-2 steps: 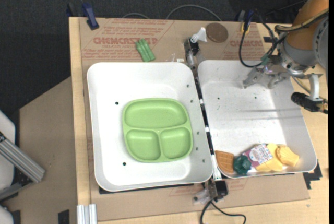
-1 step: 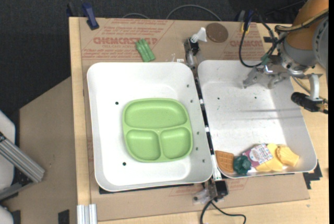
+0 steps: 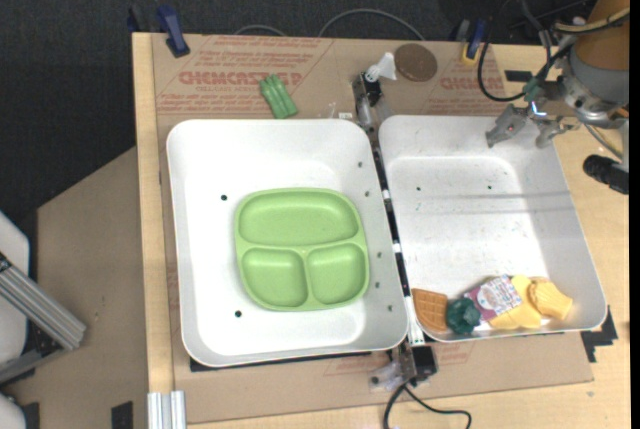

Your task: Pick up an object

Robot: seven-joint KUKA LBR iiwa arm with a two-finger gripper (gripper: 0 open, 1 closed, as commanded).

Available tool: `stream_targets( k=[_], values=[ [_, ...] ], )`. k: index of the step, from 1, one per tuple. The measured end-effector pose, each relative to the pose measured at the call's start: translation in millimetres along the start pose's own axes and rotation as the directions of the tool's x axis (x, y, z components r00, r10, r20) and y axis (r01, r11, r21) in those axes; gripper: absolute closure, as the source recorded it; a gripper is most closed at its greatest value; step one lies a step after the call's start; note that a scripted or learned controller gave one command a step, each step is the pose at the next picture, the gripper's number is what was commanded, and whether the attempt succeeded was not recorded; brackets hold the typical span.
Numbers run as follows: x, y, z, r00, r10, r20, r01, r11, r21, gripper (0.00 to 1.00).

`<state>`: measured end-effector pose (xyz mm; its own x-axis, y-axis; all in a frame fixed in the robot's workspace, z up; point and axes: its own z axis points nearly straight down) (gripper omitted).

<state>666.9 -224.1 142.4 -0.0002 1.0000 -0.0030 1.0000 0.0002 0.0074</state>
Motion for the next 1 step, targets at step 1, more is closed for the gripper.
stream_targets(
  k=[1],
  values=[
    [4.0, -25.6, 59.5, 1.000, -0.001, -0.011, 0.002, 1.000, 0.011, 0.00]
  ],
)
